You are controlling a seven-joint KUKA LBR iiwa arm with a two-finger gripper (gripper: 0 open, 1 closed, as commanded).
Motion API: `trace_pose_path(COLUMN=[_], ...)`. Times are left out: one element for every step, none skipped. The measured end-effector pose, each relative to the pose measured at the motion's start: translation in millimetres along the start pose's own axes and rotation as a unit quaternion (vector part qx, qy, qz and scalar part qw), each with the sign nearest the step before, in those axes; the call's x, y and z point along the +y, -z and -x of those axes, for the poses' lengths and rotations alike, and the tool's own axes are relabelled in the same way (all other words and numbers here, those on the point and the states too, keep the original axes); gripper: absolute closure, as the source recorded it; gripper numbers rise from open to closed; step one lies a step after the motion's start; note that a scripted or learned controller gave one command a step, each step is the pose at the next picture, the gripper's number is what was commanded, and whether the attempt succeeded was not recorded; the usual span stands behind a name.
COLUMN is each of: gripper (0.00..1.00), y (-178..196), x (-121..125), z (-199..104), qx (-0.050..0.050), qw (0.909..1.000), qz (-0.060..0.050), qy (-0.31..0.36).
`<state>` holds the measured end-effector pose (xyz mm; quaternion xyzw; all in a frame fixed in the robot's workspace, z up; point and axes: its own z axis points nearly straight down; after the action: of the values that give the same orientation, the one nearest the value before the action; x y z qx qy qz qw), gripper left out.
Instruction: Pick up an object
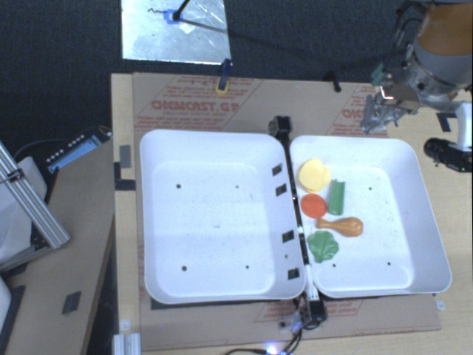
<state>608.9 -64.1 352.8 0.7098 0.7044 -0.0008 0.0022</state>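
Several small toy foods lie along the left side of the right bin (414, 198): a yellow piece (314, 174), a red round piece (313, 204), a green stick (337, 197), an orange drumstick shape (341, 225) and a green leafy piece (323, 246). My gripper (377, 120) hangs above the back edge of the right bin, up and to the right of the pile, well apart from it. Nothing shows between its fingers.
The left bin (170, 198) sits beside the right one, joined by a black clip strip (292, 205). Both rest on a cardboard sheet (192, 102). A silver plate (174, 21) lies at the back; an aluminium rail (29, 205) stands at the left.
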Motion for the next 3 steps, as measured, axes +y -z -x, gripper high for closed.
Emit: trace_pose_path(gripper=[1.00, 1.00, 1.00], y=[-77.6, 43.1, 193.8], x=[32.4, 61.3, 17.0], z=[-87.6, -58.6, 61.5], qx=[0.003, 0.001, -0.002], qw=[0.9999, 1.0000, 1.0000], qz=[-0.003, 0.007, 0.009], qy=[0.010, 0.005, -0.001])
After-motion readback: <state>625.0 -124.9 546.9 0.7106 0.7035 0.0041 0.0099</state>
